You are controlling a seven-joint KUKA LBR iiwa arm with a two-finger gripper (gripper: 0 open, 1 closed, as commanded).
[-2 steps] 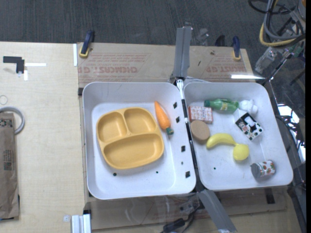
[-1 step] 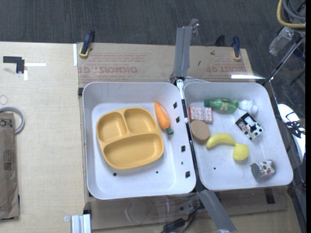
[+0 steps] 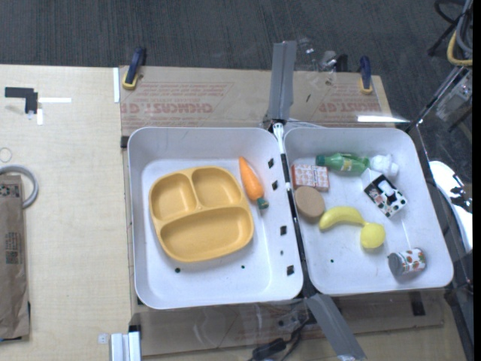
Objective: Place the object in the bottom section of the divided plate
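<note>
Two shallow white bins sit side by side on the desk (image 3: 68,126), resting on a sheet of brown cardboard (image 3: 203,96) that is held at its far edge by two blue clamps (image 3: 136,65).

The left bin (image 3: 210,280) holds the yellow divided plate (image 3: 203,235), which lies flat and slightly turned. Its two small sections are on the far side and its one wide bottom section is on the near side; all three show bare yellow. A toy carrot (image 3: 251,177) lies in the same bin along the plate's upper right rim, with its green end pointing toward the near side. It is outside the plate, and whether it touches the rim or only lies just beside it cannot be told.

The right bin (image 3: 353,269) holds the other items:
- a green bottle (image 3: 342,162) lying on its side near the far wall
- a red and white packet (image 3: 310,176) just left of the bottle
- a brown rounded piece (image 3: 309,202) just below the packet
- a banana (image 3: 341,217) touching or nearly touching the brown piece
- a lemon (image 3: 373,235) at the banana's right end
- a black and white patterned carton (image 3: 385,195) nearer the right wall
- a small can (image 3: 406,262) on its side in the near right corner

Nothing from this bin lies on the plate.

I cannot tell how far open the hand is, or whether it has hold of anything.

On the desk's left side, well apart from the bins, lie a brown paper bag (image 3: 11,269) and a grey ring (image 3: 28,186).
</note>
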